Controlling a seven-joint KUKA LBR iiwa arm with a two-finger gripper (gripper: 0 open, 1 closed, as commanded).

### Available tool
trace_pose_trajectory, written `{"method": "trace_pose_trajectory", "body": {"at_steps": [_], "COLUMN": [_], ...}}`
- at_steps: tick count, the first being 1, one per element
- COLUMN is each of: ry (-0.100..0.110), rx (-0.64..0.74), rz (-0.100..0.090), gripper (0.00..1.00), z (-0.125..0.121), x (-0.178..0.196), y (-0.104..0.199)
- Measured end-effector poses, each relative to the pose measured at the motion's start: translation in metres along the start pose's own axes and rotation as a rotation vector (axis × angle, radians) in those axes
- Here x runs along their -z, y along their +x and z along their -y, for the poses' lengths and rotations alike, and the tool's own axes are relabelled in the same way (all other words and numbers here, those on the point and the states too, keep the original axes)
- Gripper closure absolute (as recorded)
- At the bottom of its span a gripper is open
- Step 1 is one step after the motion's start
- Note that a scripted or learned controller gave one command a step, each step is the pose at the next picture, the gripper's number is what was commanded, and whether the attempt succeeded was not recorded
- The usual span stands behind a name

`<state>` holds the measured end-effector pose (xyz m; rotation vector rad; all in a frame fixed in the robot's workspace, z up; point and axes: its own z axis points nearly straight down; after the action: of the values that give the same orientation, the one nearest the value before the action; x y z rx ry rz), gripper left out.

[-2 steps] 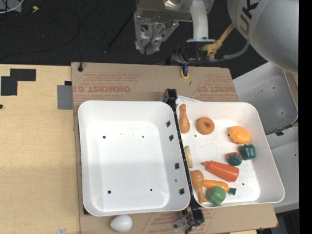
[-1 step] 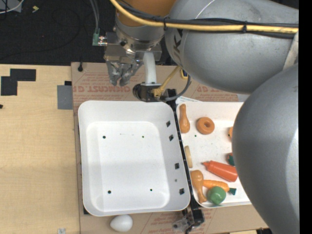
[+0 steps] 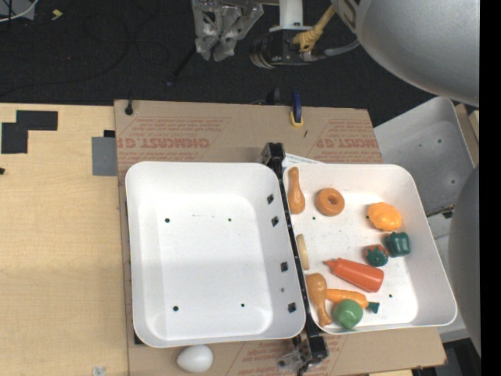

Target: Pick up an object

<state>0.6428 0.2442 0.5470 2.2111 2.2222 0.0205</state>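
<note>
The light wooden tabletop (image 3: 55, 233) carries a brown cardboard sheet (image 3: 235, 135), and on that sheet sit two shallow white plastic bins side by side. The left white bin (image 3: 149, 202) is the landmark here. Touching its right edge, along a black clip strip (image 3: 283, 233), is the right white bin (image 3: 419, 210), which holds the toy food.

The grey arm (image 3: 415, 30) bulks well above and to the right of the left bin, beyond the cardboard. Its metal tool (image 3: 223, 26) hangs over the dark floor above the left bin's far edge, gripping nothing; whether it is wide or narrow cannot be told.

In the right bin lie a red-orange carrot-shaped toy (image 3: 358, 273), a tan drumstick-shaped toy (image 3: 295, 192) just beside the left bin, an orange doughnut ring (image 3: 330, 202), a yellow-orange pepper-like toy (image 3: 384, 216), a round green ball (image 3: 347, 313) and a small green chunk (image 3: 398, 244).

A white egg-shaped object (image 3: 194, 359) rests just below the left bin's near edge.
</note>
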Motion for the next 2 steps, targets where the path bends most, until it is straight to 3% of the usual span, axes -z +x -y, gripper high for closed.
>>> {"method": "trace_pose_trajectory", "body": {"at_steps": [1, 2], "ry": [0.035, 0.003], "rx": [-0.006, -0.002], "rz": [0.012, 0.001], "gripper": [1.00, 1.00], "z": [0.022, 0.005], "x": [-0.254, -0.112], "y": [-0.003, -0.001]}}
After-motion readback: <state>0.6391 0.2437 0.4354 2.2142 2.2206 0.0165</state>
